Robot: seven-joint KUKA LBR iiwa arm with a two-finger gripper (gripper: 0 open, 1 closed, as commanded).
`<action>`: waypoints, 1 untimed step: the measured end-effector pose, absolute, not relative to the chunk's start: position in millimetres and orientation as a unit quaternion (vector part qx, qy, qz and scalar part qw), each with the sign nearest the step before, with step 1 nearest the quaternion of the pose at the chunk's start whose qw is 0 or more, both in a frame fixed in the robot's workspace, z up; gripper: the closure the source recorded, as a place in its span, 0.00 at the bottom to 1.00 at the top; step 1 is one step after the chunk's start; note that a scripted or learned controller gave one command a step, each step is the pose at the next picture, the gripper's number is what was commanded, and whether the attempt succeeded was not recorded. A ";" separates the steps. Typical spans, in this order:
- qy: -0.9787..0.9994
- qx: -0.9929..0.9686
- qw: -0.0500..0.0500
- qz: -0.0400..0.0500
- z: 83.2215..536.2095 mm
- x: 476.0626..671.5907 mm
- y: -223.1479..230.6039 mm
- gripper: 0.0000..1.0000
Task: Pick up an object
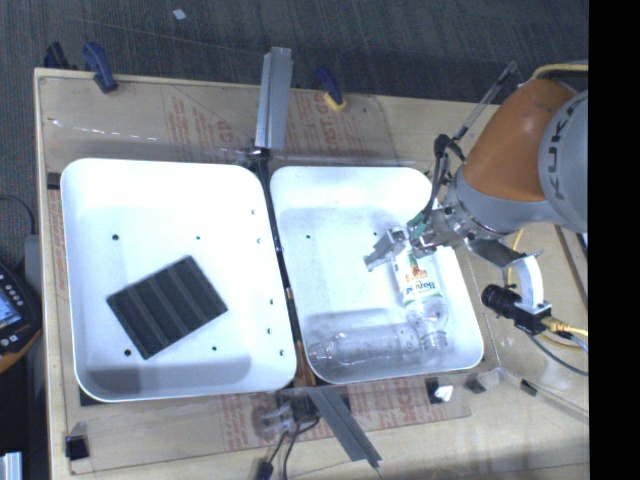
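Gripper (392, 244) hangs over the right bin (300, 183), its fingers just beside the cap end of a small labelled bottle (421, 290); whether they are spread or closed I cannot tell. That bin holds two bottles, the labelled one and a clear one (370, 345) lying along the near wall. One dark ribbed pad (166, 306) lies in the left bin (90, 183).

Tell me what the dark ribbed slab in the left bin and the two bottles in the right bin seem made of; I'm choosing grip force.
The dark ribbed slab looks like matte black rubber or plastic: parallel ridges, no glare. The labelled bottle and the bare bottle lying along the right bin's near wall look like thin clear plastic: see-through, with glints, the bin's white showing through.
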State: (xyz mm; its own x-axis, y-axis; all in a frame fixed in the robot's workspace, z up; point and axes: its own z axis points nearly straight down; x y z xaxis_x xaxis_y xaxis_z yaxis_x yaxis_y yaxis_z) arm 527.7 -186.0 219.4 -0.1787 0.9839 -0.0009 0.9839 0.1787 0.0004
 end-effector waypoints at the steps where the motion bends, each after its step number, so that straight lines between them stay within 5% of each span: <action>1: 0.764 0.645 -0.002 -0.001 168.9 542.6 -209.6 0.00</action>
